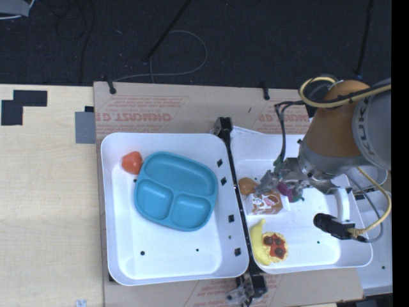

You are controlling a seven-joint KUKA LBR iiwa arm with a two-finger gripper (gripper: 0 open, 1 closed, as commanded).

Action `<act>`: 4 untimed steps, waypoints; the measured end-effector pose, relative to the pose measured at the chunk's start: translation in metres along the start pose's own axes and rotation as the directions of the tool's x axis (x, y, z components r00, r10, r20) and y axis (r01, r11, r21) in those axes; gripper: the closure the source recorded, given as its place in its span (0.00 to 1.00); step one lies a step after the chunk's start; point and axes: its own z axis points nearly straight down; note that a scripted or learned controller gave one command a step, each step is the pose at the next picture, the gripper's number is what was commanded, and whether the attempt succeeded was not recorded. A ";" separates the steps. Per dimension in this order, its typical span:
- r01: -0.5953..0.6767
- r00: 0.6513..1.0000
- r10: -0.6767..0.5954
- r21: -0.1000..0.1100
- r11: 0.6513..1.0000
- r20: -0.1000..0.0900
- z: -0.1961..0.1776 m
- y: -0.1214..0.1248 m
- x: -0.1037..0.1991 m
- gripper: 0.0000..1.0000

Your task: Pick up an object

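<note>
- Dark carpet with loose cables is filling the top of the frame, and below it a pale wooden table (pixel 45 210) is carrying a sheet of printed cardboard (pixel 185 110) on which both bins are sitting.
- Reaching in from the right of the frame, the grey arm (pixel 348 133) with its orange band is bending down over the right bin.
- Left of centre, the left bin (pixel 121 261) is lying with its right rim just beside the other bin's left rim.
- Lower right of centre, the right bin (pixel 319 251) is holding several small things in its left half.
- A blue divided plate (pixel 174 190) is resting in the upper middle of the left bin, three compartments facing up.
- The gripper (pixel 279 183) is hanging low over the right bin's upper left area, just above and beside a small printed packet (pixel 266 203); how far apart the fingers are standing, I cannot tell, and nothing is visibly held between them.
- A yellow toy with red spots (pixel 273 247) is lying near the right bin's lower left corner.
- A brown rounded object (pixel 246 185) is sitting just left of the packet, close to the bin's left wall.
- A red-orange ball (pixel 131 162) is lying at the plate's upper left edge, touching or nearly touching it.
</note>
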 end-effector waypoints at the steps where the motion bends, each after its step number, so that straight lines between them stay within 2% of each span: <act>1: -0.001 1.000 0.001 -0.004 1.000 -0.002 0.040 0.005 0.001 0.00; 2: -0.008 1.000 0.008 -0.020 1.000 0.010 0.024 0.008 -0.006 1.00; 3: -0.007 1.000 0.007 -0.007 1.000 0.001 -0.030 -0.001 -0.013 1.00; 4: 0.000 1.000 0.000 -0.008 1.000 0.001 -0.077 0.004 -0.006 1.00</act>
